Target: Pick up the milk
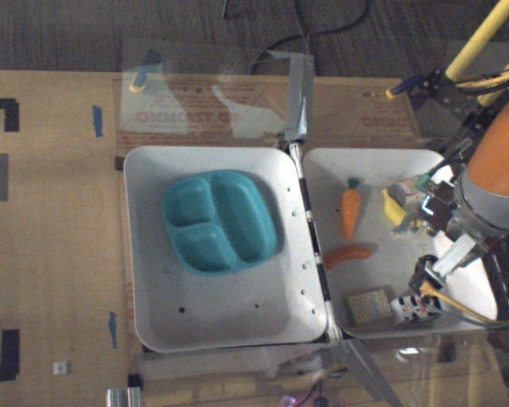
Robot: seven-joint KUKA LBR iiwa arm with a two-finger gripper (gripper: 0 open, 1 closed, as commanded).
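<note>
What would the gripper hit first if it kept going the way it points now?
Probably the banana in the right bin: the gripper points down toward it. The milk lies nearer the bin's front edge, off that line. Depth is unclear from above.

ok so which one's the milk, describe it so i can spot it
Look in the right bin, at its near edge. Just right of the tan block lies the milk. It is the only black-and-white patched thing there.

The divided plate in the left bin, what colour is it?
The divided plate is teal all over, clearest in the camera view.
</note>
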